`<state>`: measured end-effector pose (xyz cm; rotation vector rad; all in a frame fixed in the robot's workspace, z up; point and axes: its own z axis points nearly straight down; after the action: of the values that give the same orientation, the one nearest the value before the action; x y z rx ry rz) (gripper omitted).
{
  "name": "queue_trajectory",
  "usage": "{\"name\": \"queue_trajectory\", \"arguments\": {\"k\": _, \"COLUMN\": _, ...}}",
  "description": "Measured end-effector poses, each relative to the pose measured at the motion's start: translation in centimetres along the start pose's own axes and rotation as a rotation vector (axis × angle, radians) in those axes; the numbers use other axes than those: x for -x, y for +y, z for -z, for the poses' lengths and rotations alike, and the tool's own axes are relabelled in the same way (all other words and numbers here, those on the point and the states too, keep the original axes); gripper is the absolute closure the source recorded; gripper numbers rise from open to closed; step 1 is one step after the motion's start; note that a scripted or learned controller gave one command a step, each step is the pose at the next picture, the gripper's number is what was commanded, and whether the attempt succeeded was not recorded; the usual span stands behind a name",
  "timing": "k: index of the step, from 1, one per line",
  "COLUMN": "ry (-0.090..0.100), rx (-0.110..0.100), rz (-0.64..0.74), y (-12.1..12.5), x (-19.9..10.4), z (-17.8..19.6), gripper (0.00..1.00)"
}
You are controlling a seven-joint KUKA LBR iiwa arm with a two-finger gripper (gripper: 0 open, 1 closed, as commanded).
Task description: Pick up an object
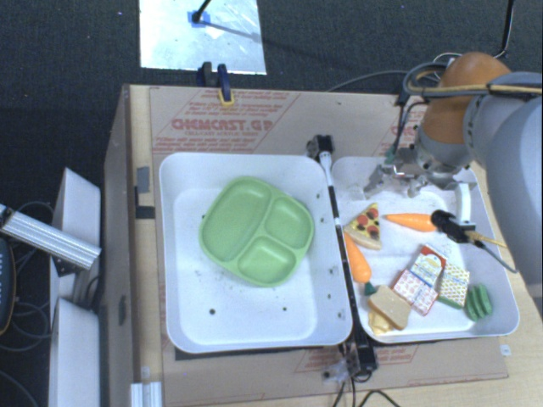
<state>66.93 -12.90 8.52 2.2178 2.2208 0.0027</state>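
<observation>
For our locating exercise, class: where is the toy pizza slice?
In the camera view, the pizza slice lies in the right bin by its left wall, left of a carrot, below the pincer.

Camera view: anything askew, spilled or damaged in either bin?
Nothing spilled or broken. The green plate lies turned at an angle to the walls of the left bin; the toy food lies jumbled in the right bin.

Green divided plate [257, 230] — inside the left bin [193, 314]
</observation>
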Motion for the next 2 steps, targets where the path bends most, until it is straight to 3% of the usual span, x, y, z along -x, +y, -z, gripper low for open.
{"name": "queue_trajectory", "arguments": {"k": 1, "ry": 0.001, "rx": -0.003, "rz": 0.001, "y": -8.2, "x": -3.7, "z": -0.1, "gripper": 0.0}}
{"name": "queue_trajectory", "arguments": {"k": 2, "ry": 0.001, "rx": 0.0, "rz": 0.001, "y": -8.1, "x": -3.6, "z": 1.0, "gripper": 1.0}}
